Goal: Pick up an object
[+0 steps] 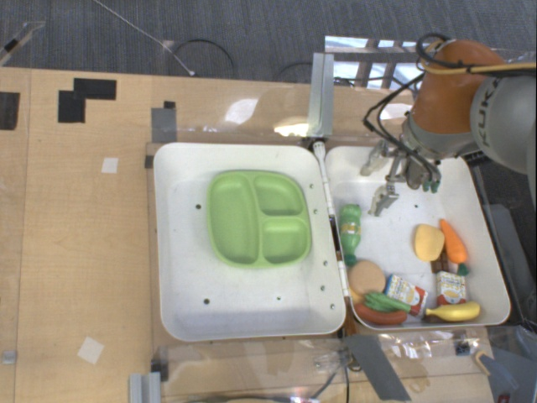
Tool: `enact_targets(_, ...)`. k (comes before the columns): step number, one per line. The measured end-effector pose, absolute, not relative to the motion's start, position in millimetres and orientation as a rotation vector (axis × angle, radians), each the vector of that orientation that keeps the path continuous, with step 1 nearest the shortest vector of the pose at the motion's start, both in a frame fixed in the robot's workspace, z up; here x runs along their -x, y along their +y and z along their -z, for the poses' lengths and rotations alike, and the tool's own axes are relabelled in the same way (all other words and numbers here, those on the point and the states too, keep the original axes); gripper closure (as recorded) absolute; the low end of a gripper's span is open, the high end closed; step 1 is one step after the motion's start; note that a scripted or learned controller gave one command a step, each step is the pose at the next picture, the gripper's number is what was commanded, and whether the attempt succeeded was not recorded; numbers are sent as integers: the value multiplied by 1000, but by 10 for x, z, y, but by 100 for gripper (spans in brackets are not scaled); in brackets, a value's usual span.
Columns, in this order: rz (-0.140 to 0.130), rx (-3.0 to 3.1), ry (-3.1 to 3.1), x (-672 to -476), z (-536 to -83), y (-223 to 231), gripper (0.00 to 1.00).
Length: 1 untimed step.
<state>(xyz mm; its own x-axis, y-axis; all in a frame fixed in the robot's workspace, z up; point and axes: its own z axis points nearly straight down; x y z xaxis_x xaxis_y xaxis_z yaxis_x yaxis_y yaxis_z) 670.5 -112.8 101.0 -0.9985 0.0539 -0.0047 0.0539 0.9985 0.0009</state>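
Two white bins sit side by side on the counter (75, 250), and the right bin (482, 225) serves as the landmark for everything that matters. Against its left wall lies the left bin (180, 309), which carries a green divided plate (258, 218). Over the right bin's far corner hangs the arm (470, 99), grey with an orange band.

The jaws (388, 193) hang low over the bare far part of the right bin's floor, and nothing shows between them. They look slightly spread, though from this slant that is hard to be sure of. So, as I judge it, the pick has not been made: reaching, closing and lifting are all left.

The toys crowd the right bin's near end. A green bottle (349, 227) lies along its left wall, near the jaws and the closest candidate. A tan round piece (366, 275) sits further toward the near edge. A yellow piece (428, 242) and a carrot (453, 242) lie toward the right wall. A banana (453, 312), a red sausage (379, 316) and two small cartons (404, 291) fill the near edge, well apart from the jaws.
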Motion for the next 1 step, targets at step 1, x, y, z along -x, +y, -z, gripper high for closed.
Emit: enact_targets(1, 1, 317, 3114, -6369, -885, -879, 0)
